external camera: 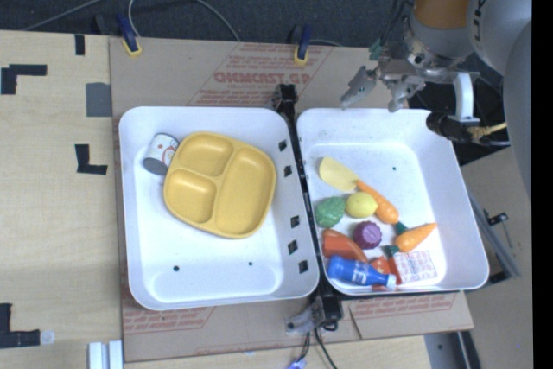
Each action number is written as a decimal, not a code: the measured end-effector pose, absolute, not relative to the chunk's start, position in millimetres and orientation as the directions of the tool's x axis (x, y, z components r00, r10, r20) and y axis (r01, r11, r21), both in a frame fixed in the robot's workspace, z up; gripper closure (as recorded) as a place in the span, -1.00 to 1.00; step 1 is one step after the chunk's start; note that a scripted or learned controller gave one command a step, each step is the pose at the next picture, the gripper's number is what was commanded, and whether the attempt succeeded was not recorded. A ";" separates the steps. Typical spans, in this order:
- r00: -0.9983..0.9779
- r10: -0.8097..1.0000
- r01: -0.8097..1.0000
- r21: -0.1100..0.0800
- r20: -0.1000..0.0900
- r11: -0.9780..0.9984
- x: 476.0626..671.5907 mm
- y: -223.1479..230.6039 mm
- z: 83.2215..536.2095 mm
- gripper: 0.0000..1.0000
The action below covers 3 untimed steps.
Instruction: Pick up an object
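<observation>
The tool point(378, 92) is hanging over the far rim of the right bin point(449, 177), its two fingers spread wide and gripping nothing. The candidate objects are lying heaped in the near half of that bin: a pale yellow piece point(337, 174) standing somewhat apart at the top of the heap, a yellow lemon point(361, 205) touching a green vegetable point(329, 212), a purple onion point(368, 234), two carrots point(380, 200) point(416, 235), a blue bottle point(354, 273) and a small red-and-white packet point(416, 266). To do the step well, the arm is probably best sent toward the pale yellow piece, since it is lying clear of its neighbours and bare bin floor is showing on its far side; the fingers should be straddling its narrow width before closing. The packed items near the front wall are offering little room for fingers to enter. In the left bin point(138, 255) a yellow divided plate point(220, 183) is resting beside a small cup point(158, 155) lying on its side; neither is obstructing the approach. The central divider point(296, 186) and the bin's side wall are limiting any low sideways travel over the tabletop point(52, 186).
</observation>
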<state>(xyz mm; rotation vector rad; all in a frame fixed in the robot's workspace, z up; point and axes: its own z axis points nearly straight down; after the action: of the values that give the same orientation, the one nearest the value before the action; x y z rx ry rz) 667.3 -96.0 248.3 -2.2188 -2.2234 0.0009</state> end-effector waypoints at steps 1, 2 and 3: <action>0.000 1.000 1.000 -0.004 0.001 0.000 560.4 -74.5 185.4 -1.00; -0.002 1.000 1.000 0.003 0.000 0.002 558.2 -101.5 86.3 -1.00; -0.002 1.000 1.000 0.007 -0.002 0.002 540.3 -109.4 86.7 -1.00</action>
<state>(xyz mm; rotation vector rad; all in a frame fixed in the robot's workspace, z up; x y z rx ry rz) 540.3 -109.4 86.7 -2.2238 -2.2284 -0.0061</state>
